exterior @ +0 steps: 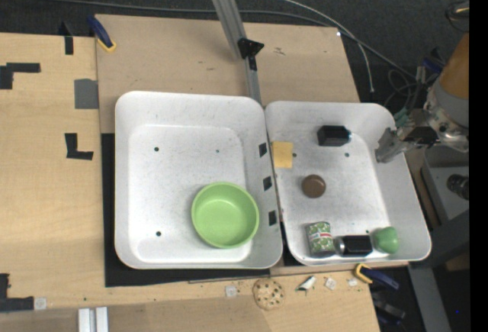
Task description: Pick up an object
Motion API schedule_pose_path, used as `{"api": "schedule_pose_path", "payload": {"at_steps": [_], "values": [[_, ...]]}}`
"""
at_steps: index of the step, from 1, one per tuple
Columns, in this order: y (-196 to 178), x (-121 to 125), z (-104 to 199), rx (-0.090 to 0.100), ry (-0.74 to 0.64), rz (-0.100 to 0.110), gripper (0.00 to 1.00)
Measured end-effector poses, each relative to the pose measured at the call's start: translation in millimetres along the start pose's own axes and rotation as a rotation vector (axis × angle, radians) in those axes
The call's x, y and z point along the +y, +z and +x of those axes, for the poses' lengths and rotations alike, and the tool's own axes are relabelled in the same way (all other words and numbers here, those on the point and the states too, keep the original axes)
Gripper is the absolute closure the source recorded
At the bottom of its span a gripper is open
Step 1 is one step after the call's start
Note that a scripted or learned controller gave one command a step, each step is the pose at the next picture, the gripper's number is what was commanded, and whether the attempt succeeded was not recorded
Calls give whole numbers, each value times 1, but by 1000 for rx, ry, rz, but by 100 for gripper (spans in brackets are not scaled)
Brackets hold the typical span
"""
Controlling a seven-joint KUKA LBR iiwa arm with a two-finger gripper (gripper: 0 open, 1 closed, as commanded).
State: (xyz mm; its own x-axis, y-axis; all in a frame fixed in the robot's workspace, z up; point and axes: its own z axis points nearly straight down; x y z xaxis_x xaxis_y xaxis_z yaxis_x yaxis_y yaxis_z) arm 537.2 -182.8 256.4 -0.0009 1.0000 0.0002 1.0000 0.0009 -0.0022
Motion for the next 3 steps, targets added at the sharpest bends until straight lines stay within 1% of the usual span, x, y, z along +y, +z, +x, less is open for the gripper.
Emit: {"api": "schedule_pose_path", "payload": {"at_steps": [1,2,3], "values": [[0,0,0,0,0,0,0],[50,-7,-5,0,1,5,0],[97,-2,-7,1,0,6,0]]}}
